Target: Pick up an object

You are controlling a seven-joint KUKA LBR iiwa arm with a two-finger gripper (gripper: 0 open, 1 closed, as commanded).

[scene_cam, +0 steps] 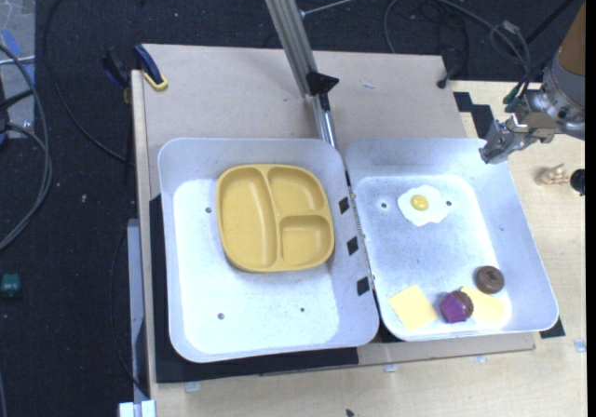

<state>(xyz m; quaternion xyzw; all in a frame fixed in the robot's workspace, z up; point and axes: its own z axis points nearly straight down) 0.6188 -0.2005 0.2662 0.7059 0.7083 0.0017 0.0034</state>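
The right bin holds a toy fried egg near its far side. Along its near side lie a yellow cheese slice, a purple piece and a brown chocolate donut resting by a pale yellow piece. My gripper hangs over the bin's far right corner, well above and to the right of the egg, with nothing seen in it.
The left bin carries a yellow three-compartment plate. A metal pole slants down to the seam between the bins. A small pale object lies on the bench right of the right bin.
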